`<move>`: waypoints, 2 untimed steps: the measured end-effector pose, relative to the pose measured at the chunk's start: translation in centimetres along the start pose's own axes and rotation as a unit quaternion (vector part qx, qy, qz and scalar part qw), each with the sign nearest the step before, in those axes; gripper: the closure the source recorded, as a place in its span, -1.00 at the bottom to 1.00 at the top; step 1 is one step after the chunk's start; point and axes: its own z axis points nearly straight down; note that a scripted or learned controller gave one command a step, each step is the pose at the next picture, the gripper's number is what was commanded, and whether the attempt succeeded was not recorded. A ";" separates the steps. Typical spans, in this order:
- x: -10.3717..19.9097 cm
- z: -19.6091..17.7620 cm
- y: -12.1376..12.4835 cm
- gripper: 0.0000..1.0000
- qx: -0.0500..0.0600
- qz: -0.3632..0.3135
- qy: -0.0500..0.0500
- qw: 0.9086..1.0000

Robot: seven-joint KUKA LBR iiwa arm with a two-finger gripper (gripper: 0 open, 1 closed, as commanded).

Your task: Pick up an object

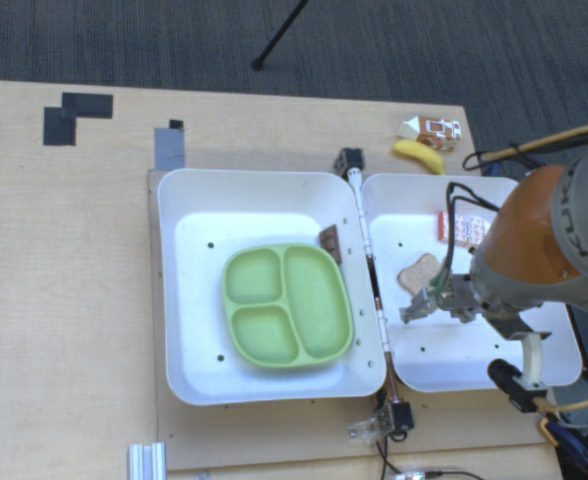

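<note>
The end effector point(421, 308) hangs low in the right bin point(414, 363), just near of the bread slice point(418, 272), so the reach-and-grasp step seems in hand; its finger state I cannot tell, and the next move calls for settling over the slice.

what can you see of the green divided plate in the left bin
The green divided plate is pale lime green and looks like smooth moulded plastic, with rounded corners and a raised rim. Ridges split it into three compartments: one long one along its right side and two smaller ones on its left. It lies flat and right side up on the floor of the left bin, turned slightly askew, towards the bin's right side. A small brown object sits at its upper right corner; whether they touch is unclear.
</note>
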 end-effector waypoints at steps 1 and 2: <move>0.1 -1.0 0.2 1.00 -0.002 -0.002 0.000 1.000; 0.1 -1.0 0.2 -1.00 -0.002 -0.002 0.000 1.000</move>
